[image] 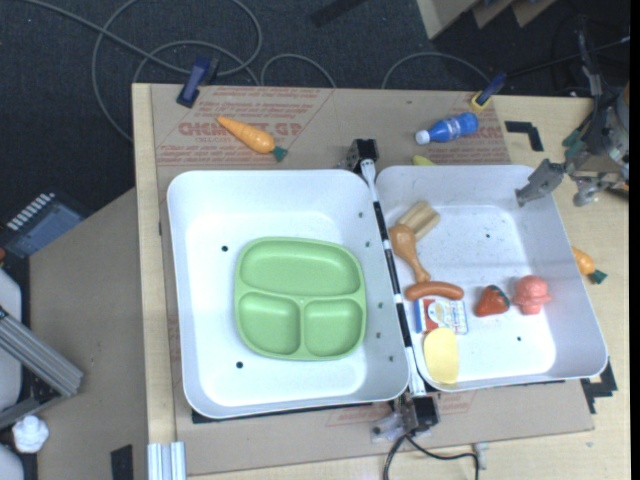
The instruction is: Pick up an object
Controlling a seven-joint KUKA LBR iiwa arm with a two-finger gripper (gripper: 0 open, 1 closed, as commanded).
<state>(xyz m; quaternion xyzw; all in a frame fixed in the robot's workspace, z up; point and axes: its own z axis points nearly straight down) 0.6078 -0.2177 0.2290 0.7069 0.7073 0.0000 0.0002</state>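
Green divided plate (299,297) sits in the middle of the left bin (200,208), three compartments showing. Behind that bin, on the cardboard-covered tabletop (300,113), lies a toy carrot (249,135), and a blue clip (194,82) grips the back left edge.

Right bin (560,338) holds the loose items. Along its left side: a tan block (420,217) touching a tan drumstick-shaped toy (407,247), then a sausage (434,290) just below, a small printed packet (442,316) under that, and a yellow oval piece (441,355) nearest the front wall. Further right, a red strawberry-like toy (491,301) sits just beside a pink rounded toy (532,293); the two look near touching, cannot tell for sure.

Behind the right bin a blue and white bottle (447,129) lies on its side. A small orange toy (584,263) rests outside the bin's right wall.

Claw (540,182) hangs at the right bin's back right corner, well apart from every item. Nothing sits between its fingers; whether they are spread or pressed together, cannot tell.
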